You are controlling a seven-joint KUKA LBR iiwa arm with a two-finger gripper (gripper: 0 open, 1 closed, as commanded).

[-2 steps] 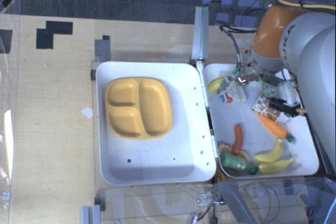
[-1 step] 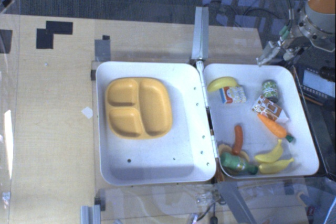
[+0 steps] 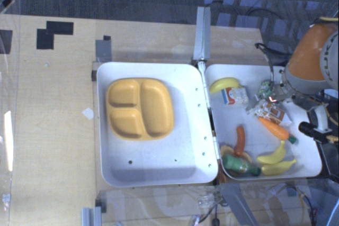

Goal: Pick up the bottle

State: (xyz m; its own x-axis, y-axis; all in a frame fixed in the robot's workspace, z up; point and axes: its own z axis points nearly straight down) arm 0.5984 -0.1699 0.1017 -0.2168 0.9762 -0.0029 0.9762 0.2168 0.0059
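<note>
Step in hand is judged as approach; no grasp is seen. The green bottle (image 3: 241, 165) is lying on its side in the nearest left corner of the right bin (image 3: 312, 169). A sausage (image 3: 240, 140) is touching or just beyond the bottle; two bananas (image 3: 275, 159) are just right of it, and a carrot (image 3: 273, 128) is farther right and beyond. The gripper (image 3: 269, 97) is hung well beyond the bottle, over a crumpled packet (image 3: 263, 108); whether it is spread or closed cannot be told. A travel toward the bottle and a descent clear of the sausage are called for next.
</note>
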